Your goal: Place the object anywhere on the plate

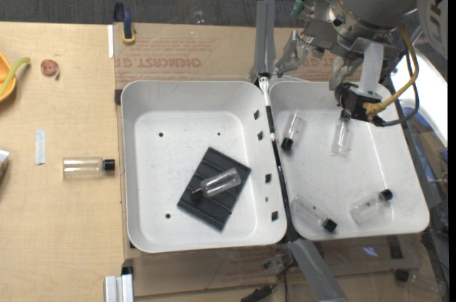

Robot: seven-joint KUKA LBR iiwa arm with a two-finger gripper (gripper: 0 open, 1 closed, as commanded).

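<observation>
Lower centre of frame: small bottle (219, 182) lies on black plate (203, 206), left bin (146, 151). Gripper (293, 60) upper right, above right bin (320, 176); grip state unclear. Placement looks done: withdraw high, don't nudge plate.

Left roomy, right cluttered
The shallow white left bin (153, 172) is free from 8 to 2 o'clock; a black ribbed rectangular plate (203, 206) under a clear plastic vial (219, 181) blocks 5. Right bin (399, 165): loose clear vials (292, 128) at 10, 12, 5, seemingly 7.
</observation>
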